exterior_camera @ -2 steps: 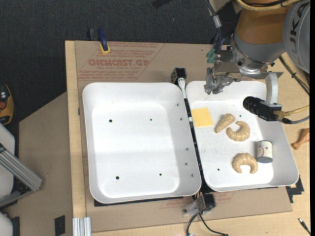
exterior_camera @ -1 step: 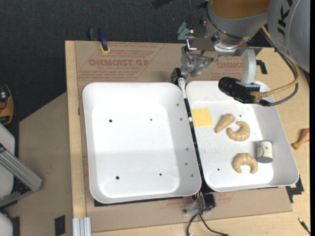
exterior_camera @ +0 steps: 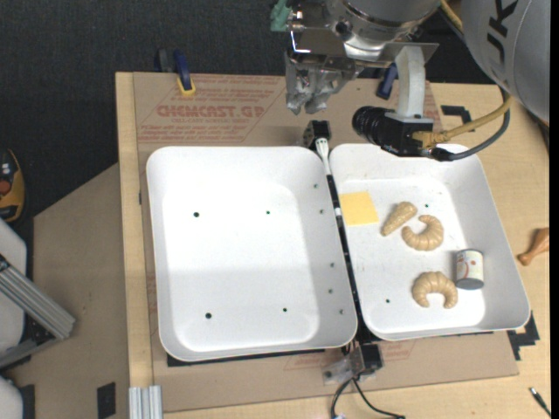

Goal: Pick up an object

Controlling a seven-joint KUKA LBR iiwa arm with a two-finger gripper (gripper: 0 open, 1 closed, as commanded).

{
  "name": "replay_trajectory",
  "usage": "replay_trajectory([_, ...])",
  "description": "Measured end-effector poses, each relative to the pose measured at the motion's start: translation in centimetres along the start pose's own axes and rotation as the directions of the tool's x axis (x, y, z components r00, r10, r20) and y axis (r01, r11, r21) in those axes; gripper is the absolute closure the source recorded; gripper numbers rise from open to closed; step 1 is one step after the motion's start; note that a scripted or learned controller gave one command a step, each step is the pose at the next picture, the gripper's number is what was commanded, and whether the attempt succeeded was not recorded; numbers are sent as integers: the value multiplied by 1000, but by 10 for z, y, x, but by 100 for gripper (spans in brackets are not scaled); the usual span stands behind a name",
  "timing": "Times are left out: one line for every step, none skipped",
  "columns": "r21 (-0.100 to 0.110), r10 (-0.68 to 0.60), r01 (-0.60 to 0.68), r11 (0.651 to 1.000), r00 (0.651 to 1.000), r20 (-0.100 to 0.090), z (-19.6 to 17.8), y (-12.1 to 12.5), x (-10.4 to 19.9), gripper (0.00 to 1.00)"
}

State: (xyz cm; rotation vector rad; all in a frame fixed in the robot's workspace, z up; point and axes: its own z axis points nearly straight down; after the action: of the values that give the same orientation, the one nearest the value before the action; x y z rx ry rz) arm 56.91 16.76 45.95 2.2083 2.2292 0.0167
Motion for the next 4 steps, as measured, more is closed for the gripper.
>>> replay_trajectory([24, 5, -5, 1000, 1000, 8, 139, 21, 45, 100])
replay_trajectory([-3, 4, -4, 1000, 1000, -3, -5, -31, 59, 100])
replay_trajectory([26, 9, -10, 1000, 1000, 11, 124, -75, 57, 100])
replay_trajectory([8, 10, -10, 1000, 1000, 4, 106, -71, 57, 100])
